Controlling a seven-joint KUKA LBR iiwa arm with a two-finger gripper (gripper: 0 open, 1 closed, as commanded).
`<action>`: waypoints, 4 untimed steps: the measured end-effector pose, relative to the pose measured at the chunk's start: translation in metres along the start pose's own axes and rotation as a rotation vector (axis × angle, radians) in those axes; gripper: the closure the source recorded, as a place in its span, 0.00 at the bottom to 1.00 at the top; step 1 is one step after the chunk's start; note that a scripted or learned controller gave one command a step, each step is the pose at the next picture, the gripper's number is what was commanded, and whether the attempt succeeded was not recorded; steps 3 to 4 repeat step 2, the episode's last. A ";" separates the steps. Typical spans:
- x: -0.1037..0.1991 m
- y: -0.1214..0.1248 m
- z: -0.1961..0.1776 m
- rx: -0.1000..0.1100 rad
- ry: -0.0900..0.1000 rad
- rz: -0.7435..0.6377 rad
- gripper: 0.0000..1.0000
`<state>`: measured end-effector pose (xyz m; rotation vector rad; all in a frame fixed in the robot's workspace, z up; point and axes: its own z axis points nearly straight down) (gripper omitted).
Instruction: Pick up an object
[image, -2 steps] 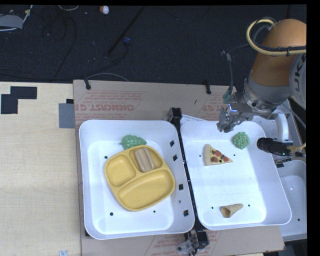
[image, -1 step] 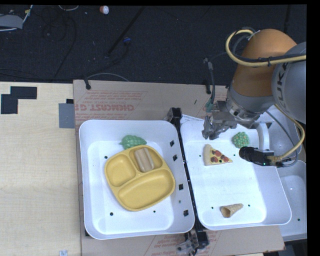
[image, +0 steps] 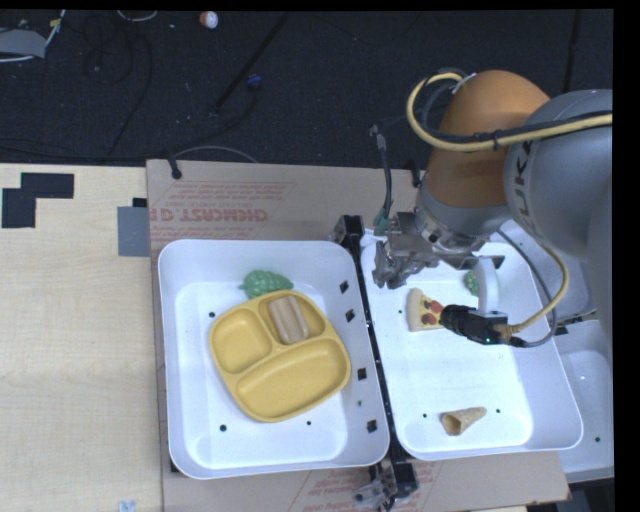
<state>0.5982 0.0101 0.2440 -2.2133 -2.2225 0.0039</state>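
In the right white bin (image: 540, 420) lie a toy pizza slice (image: 424, 310) near the upper left and a tan cone (image: 462, 420) near the front edge. A small green piece (image: 471, 286) peeks out from under the arm. My gripper (image: 398, 268) hangs over the right bin's back left corner, just up and left of the pizza slice, and nothing shows in its hold. The left bin (image: 190, 420) holds a yellow divided plate (image: 285, 385) with a tan bun-like piece (image: 289, 319) in one compartment. A green leafy toy (image: 264, 283) lies behind the plate.
The black divider (image: 362, 330) between the bins runs close to my gripper's left. A black connector with a cable (image: 478, 325) hangs off the arm just right of the pizza slice. The grey and orange arm (image: 500, 150) covers the right bin's back.
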 end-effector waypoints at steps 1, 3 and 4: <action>0.058 -0.016 -0.002 0.000 0.000 -0.002 1.00; 0.101 -0.031 0.000 0.001 -0.001 -0.001 1.00; 0.101 -0.031 0.000 0.001 -0.001 -0.001 1.00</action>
